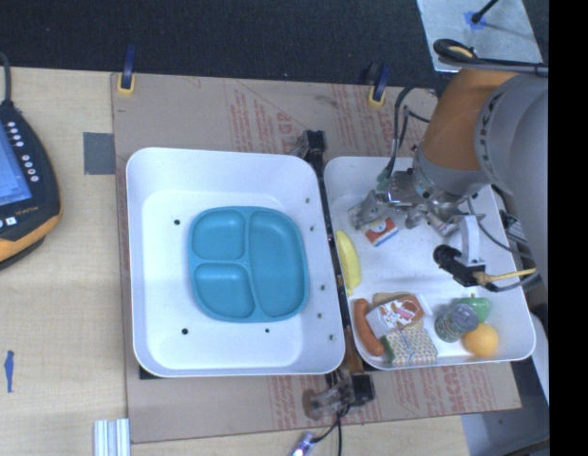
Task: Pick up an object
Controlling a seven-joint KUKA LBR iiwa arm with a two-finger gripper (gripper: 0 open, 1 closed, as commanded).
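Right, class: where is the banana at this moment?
The banana lies in the right bin, against its left wall, just above the hot dog and below-left of the pincer.

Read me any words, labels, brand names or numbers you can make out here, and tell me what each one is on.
No text here can be read.
Brown cardboard sheet: faint red printing, too blurred.
Handheld pendant: screen and buttons too small.
Red-and-white packet: print too small.
Small red-and-white item below the tool: markings illegible.
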